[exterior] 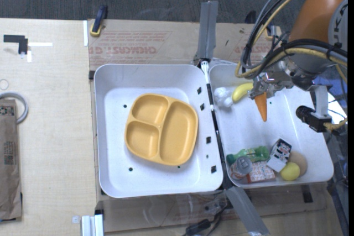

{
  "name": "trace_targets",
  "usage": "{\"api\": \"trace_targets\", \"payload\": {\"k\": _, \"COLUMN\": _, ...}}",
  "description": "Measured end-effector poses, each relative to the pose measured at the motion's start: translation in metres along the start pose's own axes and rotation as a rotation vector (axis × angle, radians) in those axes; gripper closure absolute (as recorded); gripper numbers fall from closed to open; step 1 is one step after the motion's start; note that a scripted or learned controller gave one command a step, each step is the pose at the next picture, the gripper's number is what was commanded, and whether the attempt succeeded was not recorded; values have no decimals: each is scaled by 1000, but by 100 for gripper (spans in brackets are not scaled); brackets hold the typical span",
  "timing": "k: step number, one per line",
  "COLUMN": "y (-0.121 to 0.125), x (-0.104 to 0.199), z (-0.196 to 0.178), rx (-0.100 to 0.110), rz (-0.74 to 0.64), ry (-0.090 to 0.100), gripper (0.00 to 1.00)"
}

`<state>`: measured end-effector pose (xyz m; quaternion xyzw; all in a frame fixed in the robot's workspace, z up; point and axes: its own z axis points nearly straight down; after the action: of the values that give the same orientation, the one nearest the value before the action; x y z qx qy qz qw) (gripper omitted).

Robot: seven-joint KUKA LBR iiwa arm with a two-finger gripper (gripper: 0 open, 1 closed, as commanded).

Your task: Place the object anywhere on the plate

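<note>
A yellow three-compartment plate (161, 129) lies in the middle of the left bin (110, 168). Over the right bin (315, 143), my gripper (260, 92) is shut on the thick end of an orange carrot (262, 108). The carrot hangs from the fingers with its tip pointing toward the bin's front. Gripper and carrot are to the right of the plate, across the divider between the bins.
A yellow banana (241, 92) and a white crumpled thing (223, 97) lie just left of the gripper. At the right bin's front are a green packet (251, 153), a can (241, 164), a white box (279, 154) and a lemon (290, 172).
</note>
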<state>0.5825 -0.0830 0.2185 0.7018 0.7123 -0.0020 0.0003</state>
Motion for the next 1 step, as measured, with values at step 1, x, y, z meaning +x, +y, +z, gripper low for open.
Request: {"api": "trace_targets", "payload": {"k": 1, "y": 13, "x": -40, "z": 11, "rx": 0, "rz": 81, "ry": 0, "gripper": 100}}
